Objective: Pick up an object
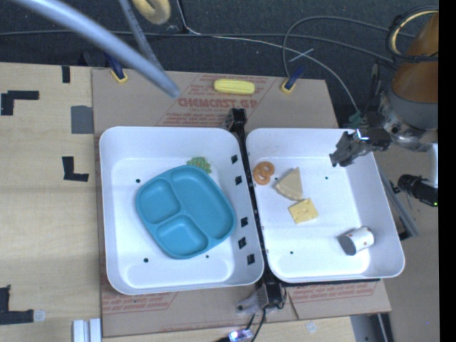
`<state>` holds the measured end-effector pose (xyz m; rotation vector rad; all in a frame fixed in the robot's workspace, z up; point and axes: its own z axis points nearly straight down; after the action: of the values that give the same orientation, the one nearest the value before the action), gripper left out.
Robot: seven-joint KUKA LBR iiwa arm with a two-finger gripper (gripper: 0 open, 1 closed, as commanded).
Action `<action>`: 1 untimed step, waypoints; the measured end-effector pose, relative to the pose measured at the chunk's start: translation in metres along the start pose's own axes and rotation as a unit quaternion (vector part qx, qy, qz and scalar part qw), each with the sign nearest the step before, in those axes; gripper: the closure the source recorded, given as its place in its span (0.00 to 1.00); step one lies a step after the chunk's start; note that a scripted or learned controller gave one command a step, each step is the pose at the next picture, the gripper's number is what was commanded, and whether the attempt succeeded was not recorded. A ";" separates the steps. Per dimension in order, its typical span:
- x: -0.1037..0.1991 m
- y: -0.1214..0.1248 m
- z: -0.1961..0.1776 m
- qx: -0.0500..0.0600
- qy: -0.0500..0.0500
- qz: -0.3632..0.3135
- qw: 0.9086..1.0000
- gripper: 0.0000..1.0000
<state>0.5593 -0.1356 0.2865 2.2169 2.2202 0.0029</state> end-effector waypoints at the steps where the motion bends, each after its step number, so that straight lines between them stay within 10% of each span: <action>1: 0.056 0.001 -0.001 0.002 0.001 -0.002 1.000 1.00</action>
<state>0.5598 -0.0799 0.2872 2.2152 2.2294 0.0010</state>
